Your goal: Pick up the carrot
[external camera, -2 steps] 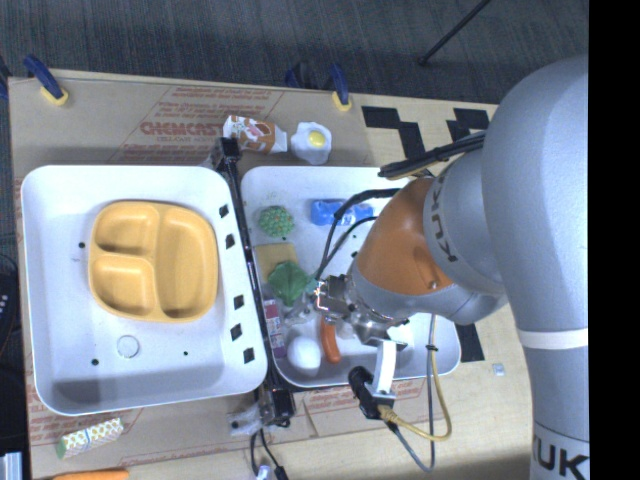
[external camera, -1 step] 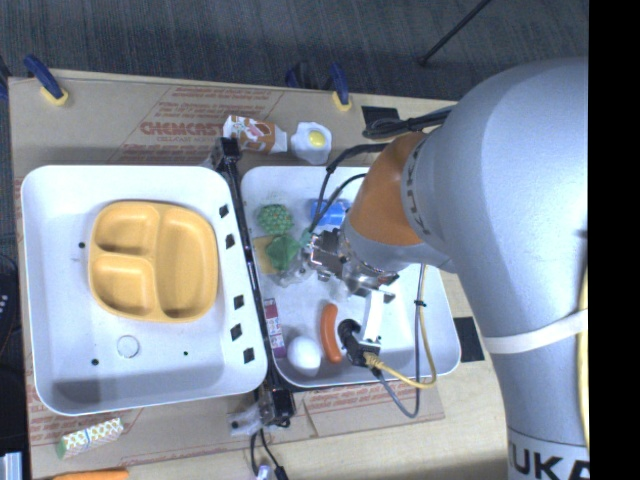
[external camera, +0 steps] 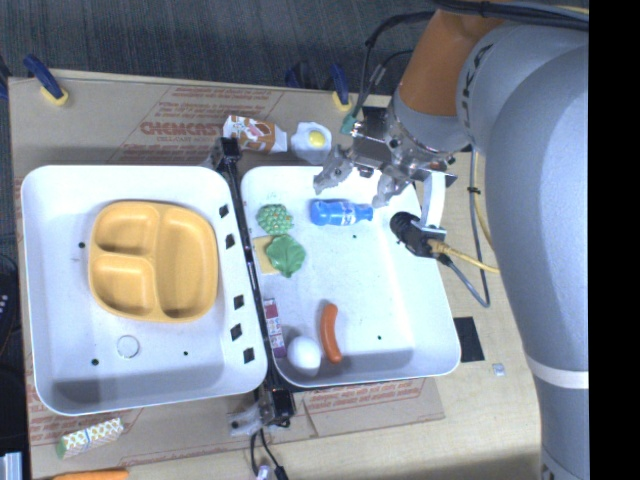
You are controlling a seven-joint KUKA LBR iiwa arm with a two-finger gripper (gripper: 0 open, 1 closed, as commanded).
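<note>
Gripper above the blue bottle, carrot untouched

I see the gripper [external camera: 362, 180] hovering at the far end of the right bin [external camera: 425, 308], its two fingers spread apart with nothing between them, just above the blue bottle [external camera: 338, 212]. The carrot [external camera: 330, 332] lies well apart from it near the front of the same bin, just beside a white egg [external camera: 304, 353]. A green leafy piece [external camera: 286, 255] and a green round thing [external camera: 273, 217] lie along the bin's left side. The left bin [external camera: 50, 268] holds a yellow divided plate [external camera: 155, 260]. On the tabletop [external camera: 480, 408] behind the bins sits a small carton [external camera: 250, 133].
</note>
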